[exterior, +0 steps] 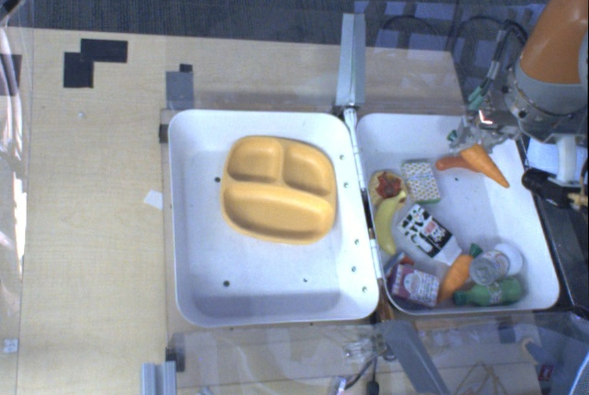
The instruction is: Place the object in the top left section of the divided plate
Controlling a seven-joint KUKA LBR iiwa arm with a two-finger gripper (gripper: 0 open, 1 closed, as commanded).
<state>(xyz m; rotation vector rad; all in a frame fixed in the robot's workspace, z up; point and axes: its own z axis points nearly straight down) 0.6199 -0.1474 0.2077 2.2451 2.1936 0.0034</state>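
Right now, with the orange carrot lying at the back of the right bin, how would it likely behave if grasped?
The carrot looks like a stiff, glossy toy, so probably light and rigid. Its tapered cone shape could let it slip from the gripper or roll in an arc if nudged.

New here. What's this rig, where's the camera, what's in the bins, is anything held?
One fixed camera looks down at a slant on a bench with two white bins. The grey and orange arm reaches in from the right; its gripper is over the right bin, right by an orange carrot. Whether it grips the carrot, I cannot tell. That bin also holds a banana, a can and other small items. The left bin holds a yellow divided plate, its sections bare.
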